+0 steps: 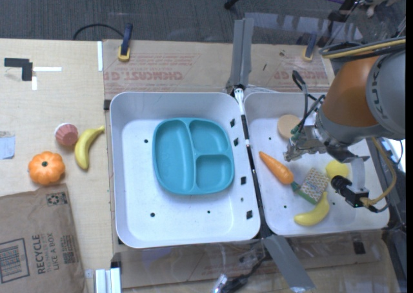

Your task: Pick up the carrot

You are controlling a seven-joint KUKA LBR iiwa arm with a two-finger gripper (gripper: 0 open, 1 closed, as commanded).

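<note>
Nearby, tapered smooth orange carrot [276,167] lies bare.

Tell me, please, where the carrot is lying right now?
The carrot lies in the right bin, near its left wall, just below-left of the gripper and left of the sponge.

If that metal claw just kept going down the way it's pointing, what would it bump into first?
Probably the carrot. The gripper hangs in the right-hand bin, pointing down and slightly left, and the carrot's near end lies just beyond its tip. Depth is hard to judge from above, so it might meet the bin's floor beside the carrot instead.
</note>
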